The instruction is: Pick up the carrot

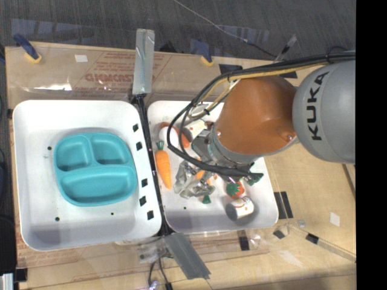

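My arm [284, 116] reaches over the right bin [266, 213]; my gripper [192, 183] is low among small items, just right of the carrot [163, 168], which lies by the bin's left wall. Teal divided tray [95, 167] sits in the left bin [30, 180].

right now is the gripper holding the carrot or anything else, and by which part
Nothing is visibly held. The carrot lies loose by the right bin's left wall, apart from the gripper.

carrot [163, 168] in right bin [181, 221], left side
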`<state>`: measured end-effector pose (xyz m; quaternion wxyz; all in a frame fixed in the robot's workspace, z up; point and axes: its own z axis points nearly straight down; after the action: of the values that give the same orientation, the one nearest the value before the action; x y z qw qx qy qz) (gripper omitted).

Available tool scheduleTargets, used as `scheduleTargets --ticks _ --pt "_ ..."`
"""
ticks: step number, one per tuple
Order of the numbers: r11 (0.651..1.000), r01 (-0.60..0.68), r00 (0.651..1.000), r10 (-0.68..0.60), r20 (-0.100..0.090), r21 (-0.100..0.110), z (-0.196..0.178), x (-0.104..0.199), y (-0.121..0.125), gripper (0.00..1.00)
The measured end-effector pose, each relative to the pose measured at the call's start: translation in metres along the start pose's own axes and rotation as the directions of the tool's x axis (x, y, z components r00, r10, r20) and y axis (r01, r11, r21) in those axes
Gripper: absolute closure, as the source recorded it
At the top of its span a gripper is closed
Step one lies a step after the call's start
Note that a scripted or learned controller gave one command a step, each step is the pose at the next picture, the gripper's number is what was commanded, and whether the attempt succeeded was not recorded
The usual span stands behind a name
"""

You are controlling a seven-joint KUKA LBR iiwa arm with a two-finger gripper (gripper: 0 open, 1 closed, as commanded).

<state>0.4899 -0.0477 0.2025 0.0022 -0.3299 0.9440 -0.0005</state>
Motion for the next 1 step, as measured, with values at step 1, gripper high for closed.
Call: scheduleTargets --ticks 1 --pt "1.000 0.006 1.000 -0.006 0.002 0.002 -0.0102 -0.0027 0.0005 1.00"
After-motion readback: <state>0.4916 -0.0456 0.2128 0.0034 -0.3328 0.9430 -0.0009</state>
